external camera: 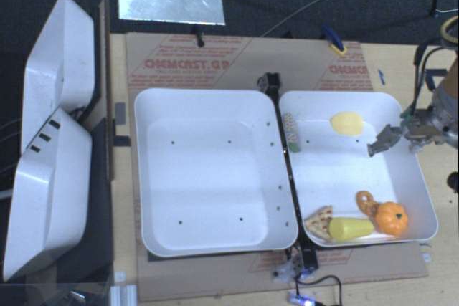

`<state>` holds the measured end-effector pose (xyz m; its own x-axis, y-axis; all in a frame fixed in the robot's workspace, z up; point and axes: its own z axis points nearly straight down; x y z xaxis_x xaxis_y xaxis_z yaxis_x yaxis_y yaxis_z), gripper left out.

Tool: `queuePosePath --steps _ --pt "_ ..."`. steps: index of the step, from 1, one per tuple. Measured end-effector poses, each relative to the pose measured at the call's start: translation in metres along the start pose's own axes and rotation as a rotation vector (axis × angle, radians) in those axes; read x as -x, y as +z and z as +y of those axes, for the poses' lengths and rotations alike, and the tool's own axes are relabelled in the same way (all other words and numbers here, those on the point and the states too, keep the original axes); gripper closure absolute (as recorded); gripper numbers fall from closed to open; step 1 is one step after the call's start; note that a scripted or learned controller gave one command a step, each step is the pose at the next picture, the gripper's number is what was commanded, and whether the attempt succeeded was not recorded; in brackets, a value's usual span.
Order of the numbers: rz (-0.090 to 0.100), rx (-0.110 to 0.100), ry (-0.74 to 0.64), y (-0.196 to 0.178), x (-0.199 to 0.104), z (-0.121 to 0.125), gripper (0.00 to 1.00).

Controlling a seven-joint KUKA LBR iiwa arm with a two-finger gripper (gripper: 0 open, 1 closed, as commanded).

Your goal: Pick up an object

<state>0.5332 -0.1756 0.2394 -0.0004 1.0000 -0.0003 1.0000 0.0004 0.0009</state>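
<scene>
Nothing sits between the grey two-finger gripper's (380, 142) spread fingertips, poised over the right white bin (419, 186), pale yellow rounded lump (347, 124) just beyond, likely target.

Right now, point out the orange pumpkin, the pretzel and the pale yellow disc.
orange pumpkin (391, 218), camera view, middle of its body
pretzel (366, 203), camera view, its looped centre
pale yellow disc (347, 124), camera view, centre of its top

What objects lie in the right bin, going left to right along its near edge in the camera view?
Pizza slice → yellow pepper-like piece → pretzel → small orange pumpkin.
</scene>
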Motion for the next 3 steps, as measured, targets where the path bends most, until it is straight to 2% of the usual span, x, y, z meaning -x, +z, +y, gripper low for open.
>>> queuePosePath --steps 1,2,3 --pt "0.001 -0.006 0.001 0.068 0.028 0.044 0.0" --pt "0.0 0.0 -0.001 0.068 0.031 0.082 0.0" --pt "-0.001 0.002 -0.001 0.048 0.031 0.111 0.0"
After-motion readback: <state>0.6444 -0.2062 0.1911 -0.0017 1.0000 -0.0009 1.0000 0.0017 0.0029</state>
